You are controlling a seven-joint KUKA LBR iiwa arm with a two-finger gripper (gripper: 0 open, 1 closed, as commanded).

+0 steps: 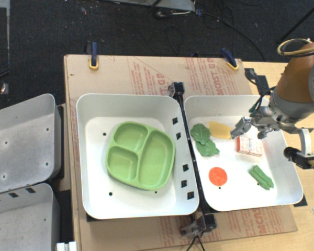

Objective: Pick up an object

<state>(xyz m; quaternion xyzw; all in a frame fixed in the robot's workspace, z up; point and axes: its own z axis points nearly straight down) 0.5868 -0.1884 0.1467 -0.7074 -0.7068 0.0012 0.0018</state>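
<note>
In the right bin you have a small white-and-red box (249, 146) lying flat, a yellow piece (219, 129) just beside a leafy green item (203, 139), an orange-red disc (217, 176) (lying flat), and a green pod-like piece (261, 177) lying at a slant.

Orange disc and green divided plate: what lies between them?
In the camera view, the bins' adjoining walls, with black clips, run between the orange disc and the green divided plate; otherwise bare white floor.
</note>
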